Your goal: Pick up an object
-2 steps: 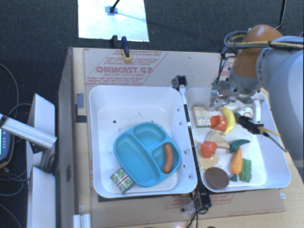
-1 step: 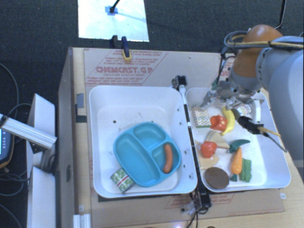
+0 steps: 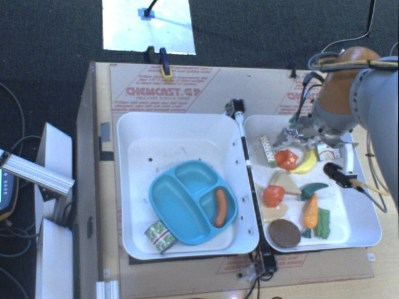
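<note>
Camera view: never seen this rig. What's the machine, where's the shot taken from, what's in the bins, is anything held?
This is one fixed camera above the bench, looking down at a slant. The machine is a grey robot arm with an orange band, reaching in from the right. At its end is the tool, which does the grasping.

Two shallow white bins sit side by side. The left bin holds a blue divided plate with a sausage in its right compartment, and a small carton at the plate's near-left edge. The right bin holds toy food: a banana, a tomato, a carrot, a brown disc and more.

The tool hangs over the far end of the right bin, close to the banana. I can't tell whether it grips anything.
</note>
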You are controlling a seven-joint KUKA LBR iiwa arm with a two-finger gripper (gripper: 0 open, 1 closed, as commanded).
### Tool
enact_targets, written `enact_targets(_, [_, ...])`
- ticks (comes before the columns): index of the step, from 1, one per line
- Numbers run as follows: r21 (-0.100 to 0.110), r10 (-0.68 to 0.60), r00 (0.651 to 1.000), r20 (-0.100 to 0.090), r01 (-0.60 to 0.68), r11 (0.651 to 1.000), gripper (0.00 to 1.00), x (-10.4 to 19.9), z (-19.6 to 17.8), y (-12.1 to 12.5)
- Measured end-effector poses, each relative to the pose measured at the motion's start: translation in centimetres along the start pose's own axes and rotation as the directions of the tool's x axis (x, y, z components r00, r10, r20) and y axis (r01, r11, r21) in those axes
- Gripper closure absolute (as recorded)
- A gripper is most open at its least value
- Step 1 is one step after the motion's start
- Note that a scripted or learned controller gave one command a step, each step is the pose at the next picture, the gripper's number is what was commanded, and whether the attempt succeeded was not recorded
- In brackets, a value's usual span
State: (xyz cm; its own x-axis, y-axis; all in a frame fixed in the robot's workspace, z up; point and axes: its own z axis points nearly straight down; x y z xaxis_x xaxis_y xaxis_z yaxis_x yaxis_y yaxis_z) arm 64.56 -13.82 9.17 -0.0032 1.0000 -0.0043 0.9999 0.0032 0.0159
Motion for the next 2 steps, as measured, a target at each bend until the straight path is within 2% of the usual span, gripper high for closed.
enact_targets(1, [0.013, 0.002, 1.0, -0.003, -0.002, 1.0, 0.0, -1.9, -2.3, -1.0])
enact_targets(2, [0.015, 0.002, 1.0, -0.004, -0.002, 1.0, 0.0, -3.0, 0.7, -3.4])
